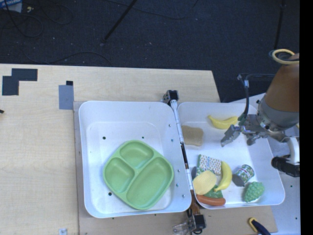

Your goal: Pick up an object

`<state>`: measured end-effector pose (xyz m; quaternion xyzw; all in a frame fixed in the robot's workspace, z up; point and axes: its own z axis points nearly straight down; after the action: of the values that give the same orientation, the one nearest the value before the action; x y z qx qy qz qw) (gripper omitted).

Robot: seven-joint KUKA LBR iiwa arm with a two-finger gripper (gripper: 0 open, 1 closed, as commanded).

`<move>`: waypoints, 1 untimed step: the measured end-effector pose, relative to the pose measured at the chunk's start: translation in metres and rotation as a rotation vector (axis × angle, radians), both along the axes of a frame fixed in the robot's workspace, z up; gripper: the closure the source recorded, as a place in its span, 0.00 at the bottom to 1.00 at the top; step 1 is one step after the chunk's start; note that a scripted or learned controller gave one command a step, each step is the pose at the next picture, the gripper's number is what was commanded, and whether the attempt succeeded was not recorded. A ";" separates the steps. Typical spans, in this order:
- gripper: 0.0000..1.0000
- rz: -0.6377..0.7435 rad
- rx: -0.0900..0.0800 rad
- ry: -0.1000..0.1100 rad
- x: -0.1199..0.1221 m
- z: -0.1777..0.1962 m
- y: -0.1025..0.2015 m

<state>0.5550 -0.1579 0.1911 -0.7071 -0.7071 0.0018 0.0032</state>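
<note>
Grey end effector (238, 135) above right bin (266, 199), beside yellow banana (222, 122).

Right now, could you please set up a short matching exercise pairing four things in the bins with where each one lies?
Things:
1. green divided plate
2. broccoli
3. tan sponge
4. end effector

Places:
A. right bin, near right corner
B. above the right bin, just below the far banana
C. left bin
D. right bin, by the divider, far half

Pairs: 1-C, 2-A, 3-D, 4-B
</note>
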 end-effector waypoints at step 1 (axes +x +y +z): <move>0.00 0.000 -0.002 -0.004 0.049 -0.105 -0.056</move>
<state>0.6042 -0.2139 0.0865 -0.7071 -0.7071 0.0008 0.0011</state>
